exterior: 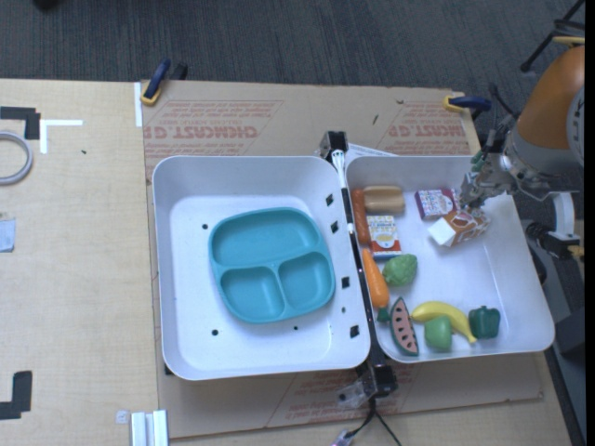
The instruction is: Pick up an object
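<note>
Teal divided tray [271,264] (left bin [177,277])

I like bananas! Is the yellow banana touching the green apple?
Touching. The camera view shows the banana curving over the green apple with no white bin floor between them.

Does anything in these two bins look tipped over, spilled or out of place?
One thing: the small orange-and-white carton in the right white bin sits tilted, right under the gripper. The toy food along that bin's edges and the teal divided plate in the left bin look ordinary.
</note>
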### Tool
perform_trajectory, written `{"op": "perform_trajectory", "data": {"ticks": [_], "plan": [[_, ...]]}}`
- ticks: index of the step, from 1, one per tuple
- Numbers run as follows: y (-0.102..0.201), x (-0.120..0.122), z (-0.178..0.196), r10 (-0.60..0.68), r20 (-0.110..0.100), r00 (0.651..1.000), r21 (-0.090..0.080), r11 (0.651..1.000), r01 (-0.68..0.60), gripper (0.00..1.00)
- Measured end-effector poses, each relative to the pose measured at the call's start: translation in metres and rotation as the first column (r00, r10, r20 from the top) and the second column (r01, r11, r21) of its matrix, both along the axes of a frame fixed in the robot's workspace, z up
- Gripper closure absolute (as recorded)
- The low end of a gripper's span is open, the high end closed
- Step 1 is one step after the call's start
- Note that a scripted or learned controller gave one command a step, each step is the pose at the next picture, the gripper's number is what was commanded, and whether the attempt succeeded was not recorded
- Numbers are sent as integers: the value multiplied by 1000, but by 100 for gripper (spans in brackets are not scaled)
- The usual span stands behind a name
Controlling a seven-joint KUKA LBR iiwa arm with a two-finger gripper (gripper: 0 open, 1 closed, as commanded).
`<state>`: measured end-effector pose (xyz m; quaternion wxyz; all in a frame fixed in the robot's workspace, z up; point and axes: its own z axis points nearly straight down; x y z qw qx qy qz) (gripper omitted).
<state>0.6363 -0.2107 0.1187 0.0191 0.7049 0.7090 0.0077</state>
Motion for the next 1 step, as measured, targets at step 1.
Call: {"op": "perform_trajectory", "data": {"ticks": [1], "plan": [[1, -2, -3, 0, -6, 1000, 2, 1000, 0, 0]]}}
